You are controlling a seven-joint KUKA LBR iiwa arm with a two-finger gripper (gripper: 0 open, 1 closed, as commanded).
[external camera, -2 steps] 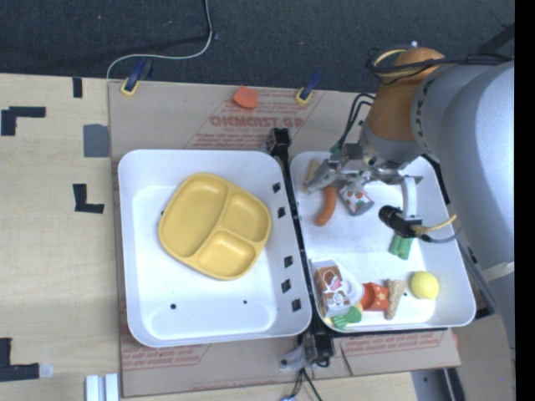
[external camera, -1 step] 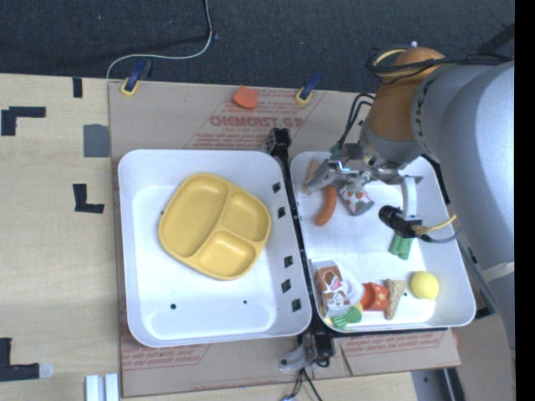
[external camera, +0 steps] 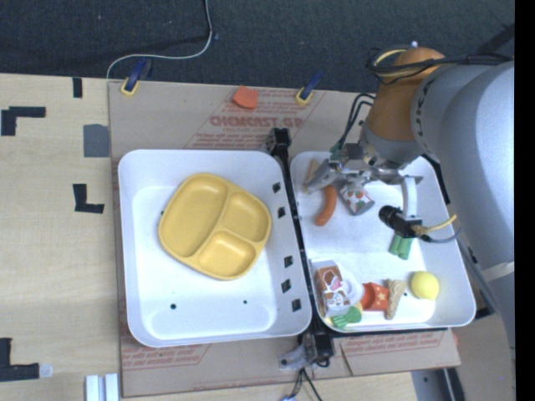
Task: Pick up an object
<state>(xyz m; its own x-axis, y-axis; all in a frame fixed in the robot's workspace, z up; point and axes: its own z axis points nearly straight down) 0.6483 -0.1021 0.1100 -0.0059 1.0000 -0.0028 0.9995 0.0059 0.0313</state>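
The scene is lit evenly and brightly from above. Soft shadows are cast inside the white bins [external camera: 134, 224]. Fine detail is slightly blurred throughout.

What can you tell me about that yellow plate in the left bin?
The plate is a plain yellow tray with rounded corners, plastic by its look, split by raised ridges into three compartments: one long one on its left and two smaller ones on its right. It lies flat and right way up on the floor of the left bin, turned at a slant to the bin's walls. It holds nothing, and only the bin floor touches it.
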